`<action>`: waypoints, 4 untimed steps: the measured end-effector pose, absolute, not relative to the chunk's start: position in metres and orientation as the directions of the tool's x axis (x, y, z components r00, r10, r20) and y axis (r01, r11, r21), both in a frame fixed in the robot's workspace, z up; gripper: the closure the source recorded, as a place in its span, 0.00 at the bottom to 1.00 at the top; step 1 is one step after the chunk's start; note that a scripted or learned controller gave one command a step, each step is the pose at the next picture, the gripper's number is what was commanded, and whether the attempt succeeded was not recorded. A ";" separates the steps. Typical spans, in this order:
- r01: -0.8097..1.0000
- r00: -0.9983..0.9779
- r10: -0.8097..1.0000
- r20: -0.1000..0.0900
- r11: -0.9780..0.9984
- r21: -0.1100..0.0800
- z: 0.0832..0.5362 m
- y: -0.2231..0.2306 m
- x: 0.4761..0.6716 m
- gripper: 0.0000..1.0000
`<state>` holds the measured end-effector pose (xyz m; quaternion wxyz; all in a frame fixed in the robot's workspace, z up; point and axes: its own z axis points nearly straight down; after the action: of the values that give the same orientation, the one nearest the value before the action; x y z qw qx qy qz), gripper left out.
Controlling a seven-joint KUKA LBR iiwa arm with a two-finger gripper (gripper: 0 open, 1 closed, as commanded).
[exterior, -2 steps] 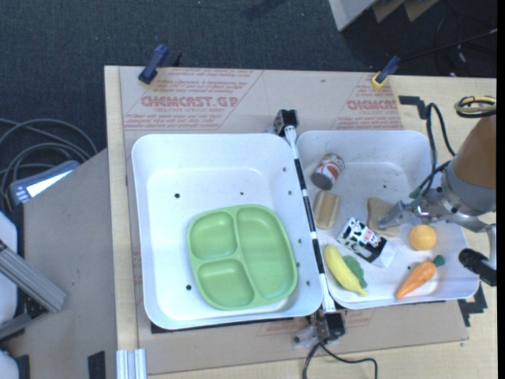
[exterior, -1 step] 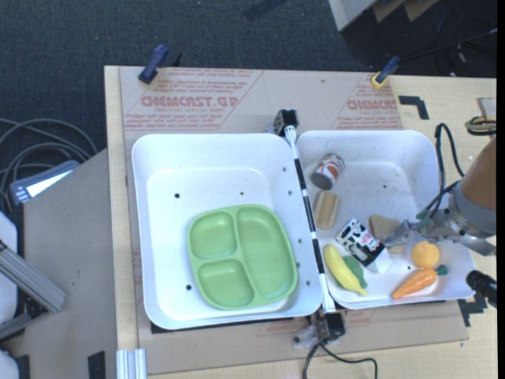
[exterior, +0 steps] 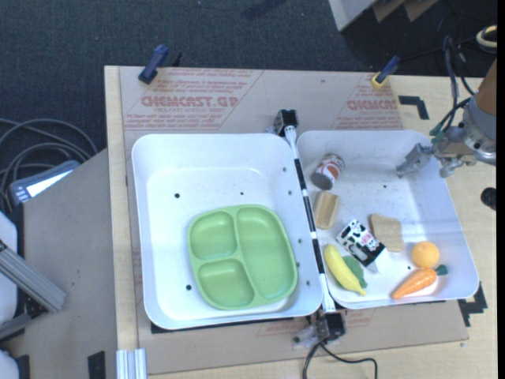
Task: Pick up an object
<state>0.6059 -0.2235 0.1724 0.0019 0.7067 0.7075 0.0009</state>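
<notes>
The right bin [exterior: 371, 139] holds several small things. A red and silver can [exterior: 329, 170] lies on its side at the back left, with a tan block [exterior: 326, 209] in front of it. Further forward lie a black-and-white cow-patterned item [exterior: 360, 241], a slice of bread [exterior: 387, 231], an orange [exterior: 425, 254], a carrot [exterior: 416, 283] and a banana [exterior: 343, 268]. My gripper [exterior: 427, 163] hovers over the bin's back right corner. It is open, nothing sits between its fingers, and it stands apart from all the objects.
The left bin [exterior: 150, 164] holds a green divided plate [exterior: 241, 257]. A black divider [exterior: 304, 200] runs between the two bins. Blue and yellow clamps [exterior: 152, 63] sit on the bench's back edge. Cables hang by the arm at the right.
</notes>
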 end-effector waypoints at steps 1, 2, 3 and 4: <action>1.000 -0.001 1.000 0.001 0.001 -0.002 0.129 -0.154 0.556 0.00; 1.000 0.000 1.000 -0.001 0.000 0.002 0.095 -0.119 0.518 0.00; 1.000 0.001 1.000 -0.002 -0.001 0.002 0.159 -0.184 0.532 0.00; 1.000 -0.001 1.000 -0.001 0.001 0.004 0.087 -0.144 0.517 0.00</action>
<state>0.5167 -0.1443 0.0866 0.0018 0.7069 0.7073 0.0013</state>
